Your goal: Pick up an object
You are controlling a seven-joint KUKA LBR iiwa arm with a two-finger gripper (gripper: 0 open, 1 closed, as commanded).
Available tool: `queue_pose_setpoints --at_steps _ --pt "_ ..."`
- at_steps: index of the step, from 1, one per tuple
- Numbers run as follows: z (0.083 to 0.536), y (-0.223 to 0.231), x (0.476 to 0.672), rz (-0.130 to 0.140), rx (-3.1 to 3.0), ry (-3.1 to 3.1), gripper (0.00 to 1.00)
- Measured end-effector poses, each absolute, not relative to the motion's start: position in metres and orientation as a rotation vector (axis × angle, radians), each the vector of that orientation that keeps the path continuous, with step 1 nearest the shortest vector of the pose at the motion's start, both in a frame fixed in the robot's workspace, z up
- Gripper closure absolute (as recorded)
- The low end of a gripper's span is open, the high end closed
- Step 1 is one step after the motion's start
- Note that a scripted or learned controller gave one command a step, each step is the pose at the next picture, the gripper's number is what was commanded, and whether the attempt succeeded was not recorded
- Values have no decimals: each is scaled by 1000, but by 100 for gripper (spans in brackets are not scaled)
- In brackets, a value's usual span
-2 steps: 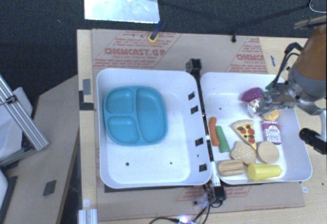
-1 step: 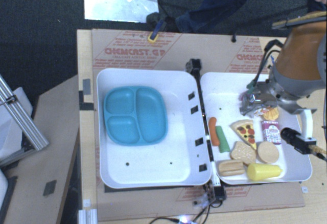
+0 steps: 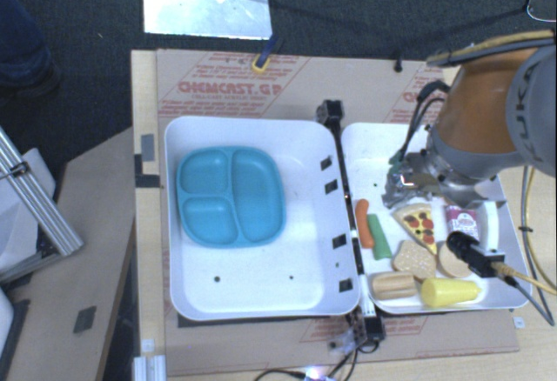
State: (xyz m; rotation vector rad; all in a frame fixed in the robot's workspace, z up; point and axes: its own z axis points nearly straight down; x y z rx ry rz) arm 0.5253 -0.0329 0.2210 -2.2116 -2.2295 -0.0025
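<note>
Leftmost, dark carpet surrounds the bench [image 3: 148, 223], whose cardboard sheet bears 2 white bins. A blue divided plate [image 3: 231, 196] lies in the left bin [image 3: 261, 284]. Toy food crowds the right bin [image 3: 370, 144]: carrot [image 3: 365, 223], green stick [image 3: 379, 236], pizza slice [image 3: 419, 224], crackers, yellow piece [image 3: 450, 290]. Just above the pizza slice hangs the gripper [image 3: 402, 182], with nothing visibly held.

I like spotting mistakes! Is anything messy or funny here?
Nothing is spilled or broken. The toy foods are all crowded into the right bin's lower corner, while the blue plate in the left bin holds none.
</note>
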Motion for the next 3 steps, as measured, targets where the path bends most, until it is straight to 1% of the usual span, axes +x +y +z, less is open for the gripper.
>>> queue_pose_setpoints --at_steps 1,2,3 --pt "235 -29 534 -4 -2216 -2229 100" --pt "214 -31 536 1 -2220 -2222 100" --pt "226 -20 532 -3 -2216 -2228 100"
